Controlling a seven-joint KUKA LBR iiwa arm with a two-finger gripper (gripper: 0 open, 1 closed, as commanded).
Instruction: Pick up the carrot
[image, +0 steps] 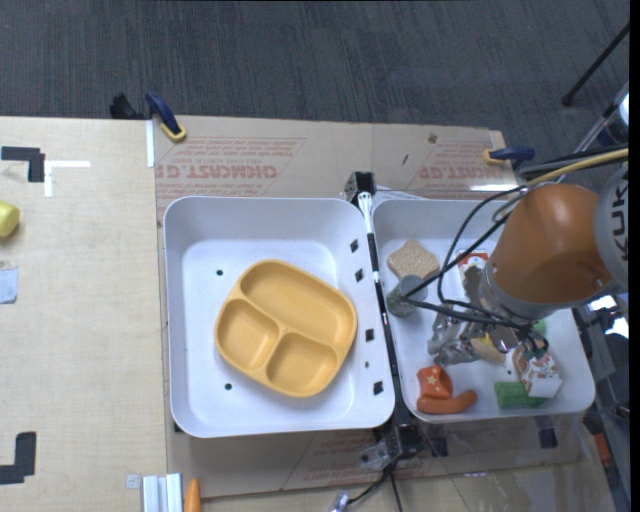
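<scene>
The arm hangs over the right bin (570, 395), and its hand (455, 340) sits low among the clutter — whether it is spread or pressed together, I cannot tell from this angle. Nothing shows between its tips. The carrot (446, 403) lies on the bin's floor near the front wall, just beside a red piece (433, 381) and a little in front of the hand. This looks like the approach step, with the grasp not yet made. Next, I judge, the hand needs to shift toward the front wall, line up across the carrot's narrow width and drop — the red piece could get in the way.
</scene>
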